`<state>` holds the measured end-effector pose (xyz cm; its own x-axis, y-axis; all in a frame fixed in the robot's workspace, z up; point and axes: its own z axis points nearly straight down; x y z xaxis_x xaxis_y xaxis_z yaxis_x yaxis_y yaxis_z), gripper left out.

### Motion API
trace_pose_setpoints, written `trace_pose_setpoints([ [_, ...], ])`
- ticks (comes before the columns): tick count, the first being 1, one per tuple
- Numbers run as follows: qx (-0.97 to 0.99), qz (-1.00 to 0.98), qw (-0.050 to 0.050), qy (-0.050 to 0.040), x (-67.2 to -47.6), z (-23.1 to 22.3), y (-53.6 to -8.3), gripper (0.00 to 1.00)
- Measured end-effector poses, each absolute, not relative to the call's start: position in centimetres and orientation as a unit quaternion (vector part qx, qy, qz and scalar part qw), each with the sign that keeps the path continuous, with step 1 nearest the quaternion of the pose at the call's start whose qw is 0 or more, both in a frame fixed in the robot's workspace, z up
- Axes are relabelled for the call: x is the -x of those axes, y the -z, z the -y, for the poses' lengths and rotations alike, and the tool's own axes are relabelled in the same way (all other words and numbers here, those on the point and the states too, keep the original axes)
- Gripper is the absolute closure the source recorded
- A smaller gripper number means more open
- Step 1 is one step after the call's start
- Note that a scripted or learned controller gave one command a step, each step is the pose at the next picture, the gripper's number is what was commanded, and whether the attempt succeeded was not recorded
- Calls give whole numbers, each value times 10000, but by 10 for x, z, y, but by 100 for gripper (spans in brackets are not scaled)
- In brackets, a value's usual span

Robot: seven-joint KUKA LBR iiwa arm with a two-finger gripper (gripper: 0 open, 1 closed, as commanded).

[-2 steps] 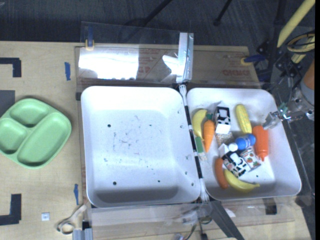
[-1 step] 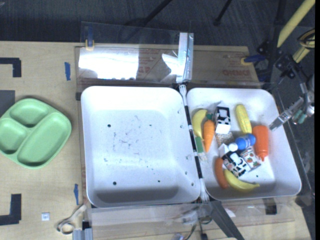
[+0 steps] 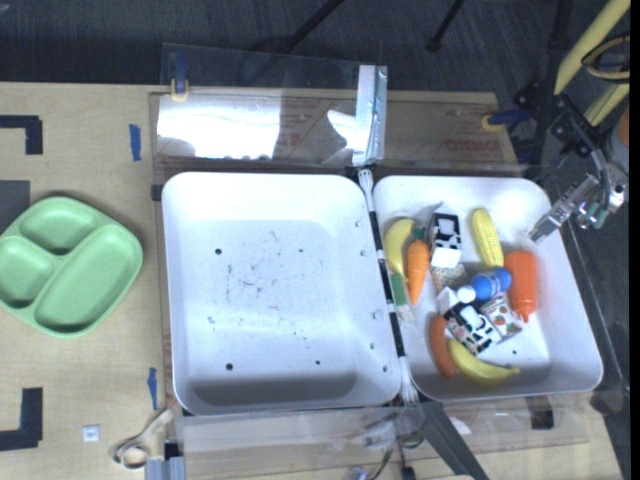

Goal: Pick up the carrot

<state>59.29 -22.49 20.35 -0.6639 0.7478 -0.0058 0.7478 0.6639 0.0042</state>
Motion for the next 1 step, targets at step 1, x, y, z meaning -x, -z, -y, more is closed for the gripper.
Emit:
trace_pose_setpoints([
  [1,-3725,-9280,17,-8,-552,189,-152,100],
])
